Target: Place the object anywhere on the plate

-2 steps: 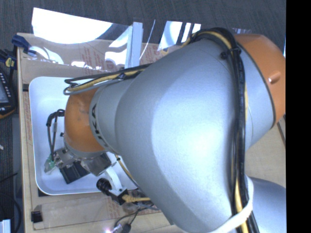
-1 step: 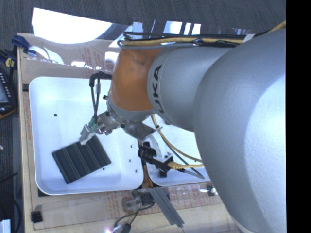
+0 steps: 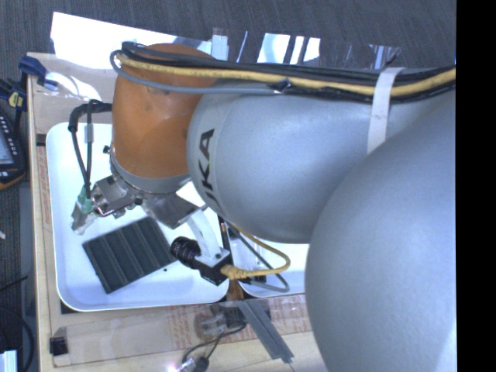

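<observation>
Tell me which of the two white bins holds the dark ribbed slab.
The left bin: the dark ribbed slab lies flat on its floor below the gripper. The right bin is mostly hidden under the arm.

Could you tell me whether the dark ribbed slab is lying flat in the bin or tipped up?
Flat. The slab lies with its ribbed face up on the bin floor, below the gripper.
</observation>
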You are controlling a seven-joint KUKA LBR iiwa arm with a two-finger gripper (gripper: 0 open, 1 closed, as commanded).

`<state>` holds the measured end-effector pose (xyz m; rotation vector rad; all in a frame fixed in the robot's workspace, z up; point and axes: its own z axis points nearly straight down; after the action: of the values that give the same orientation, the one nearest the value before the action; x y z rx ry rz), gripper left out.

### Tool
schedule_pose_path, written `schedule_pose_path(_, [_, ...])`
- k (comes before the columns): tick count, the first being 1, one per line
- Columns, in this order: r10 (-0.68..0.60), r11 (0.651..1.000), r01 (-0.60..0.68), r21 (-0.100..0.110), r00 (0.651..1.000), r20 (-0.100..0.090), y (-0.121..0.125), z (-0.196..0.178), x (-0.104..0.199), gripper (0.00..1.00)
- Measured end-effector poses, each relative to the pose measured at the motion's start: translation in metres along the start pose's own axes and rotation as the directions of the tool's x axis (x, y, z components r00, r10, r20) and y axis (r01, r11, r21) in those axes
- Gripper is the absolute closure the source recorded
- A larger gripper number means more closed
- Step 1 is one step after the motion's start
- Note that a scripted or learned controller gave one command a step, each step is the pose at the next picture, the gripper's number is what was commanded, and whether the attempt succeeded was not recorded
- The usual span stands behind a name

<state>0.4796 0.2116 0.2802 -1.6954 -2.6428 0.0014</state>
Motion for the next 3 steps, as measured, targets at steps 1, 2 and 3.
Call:
schedule_pose_path(1, [-0.242, 0.97, 0.242, -0.001, 0.97, 0.001, 0.043, -0.036, -0.034, 1.0])
schedule_pose_path(2, [-0.499, 0.867, 0.499, -0.001, 0.867, 0.0, -0.022, -0.066, -0.038, 1.0])
schedule_pose_path(3, [-0.659, 0.752, 0.659, 0.001, 0.752, 0.001, -0.048, 0.043, -0.097, 1.0])
